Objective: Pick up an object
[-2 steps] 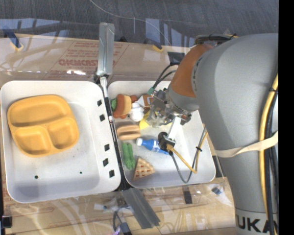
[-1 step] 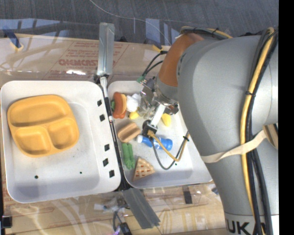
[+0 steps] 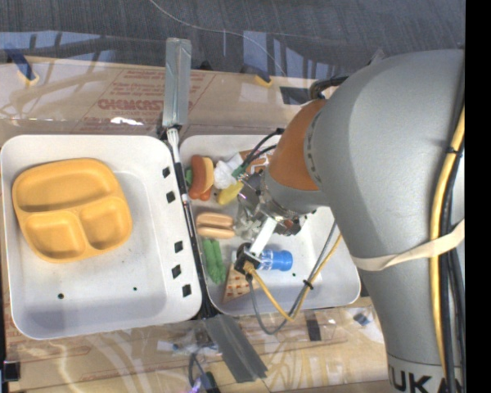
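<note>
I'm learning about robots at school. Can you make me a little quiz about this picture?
1. True or false: the yellow tray lies in the same bin as the hot dog.
2. What lies just below the hot dog in the picture? A) a green toy B) a red cup C) a spoon
3. Fill in: the arm reaches over the ___ bin (left or right in the picture).

Key: 1 false, the tray is alone in the other bin; 2 A; 3 right.
</note>
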Action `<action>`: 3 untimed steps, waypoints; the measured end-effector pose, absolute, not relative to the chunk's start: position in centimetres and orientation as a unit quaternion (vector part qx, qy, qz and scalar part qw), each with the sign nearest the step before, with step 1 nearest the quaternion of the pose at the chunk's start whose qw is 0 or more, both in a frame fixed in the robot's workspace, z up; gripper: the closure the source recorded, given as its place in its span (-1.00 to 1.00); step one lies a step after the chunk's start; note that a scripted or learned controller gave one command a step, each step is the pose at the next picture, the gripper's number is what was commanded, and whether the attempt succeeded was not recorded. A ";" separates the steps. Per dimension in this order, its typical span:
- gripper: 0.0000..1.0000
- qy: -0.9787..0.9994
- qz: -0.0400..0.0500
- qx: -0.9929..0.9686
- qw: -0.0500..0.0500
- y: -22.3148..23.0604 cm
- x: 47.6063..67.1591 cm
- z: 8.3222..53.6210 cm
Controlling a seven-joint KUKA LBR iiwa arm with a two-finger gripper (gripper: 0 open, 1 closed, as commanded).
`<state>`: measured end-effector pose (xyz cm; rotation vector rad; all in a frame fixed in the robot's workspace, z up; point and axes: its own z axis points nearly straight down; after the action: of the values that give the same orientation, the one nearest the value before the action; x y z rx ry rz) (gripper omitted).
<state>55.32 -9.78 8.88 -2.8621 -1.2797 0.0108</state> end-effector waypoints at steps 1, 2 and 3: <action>1.00 -0.411 0.007 -0.912 0.006 -9.7 55.3 9.4; 1.00 -0.375 0.001 -0.927 0.002 -3.7 57.6 19.0; 1.00 -0.422 0.005 -0.907 0.003 -6.2 51.6 18.7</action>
<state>51.55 -6.15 18.71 -2.8430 -1.3228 0.0155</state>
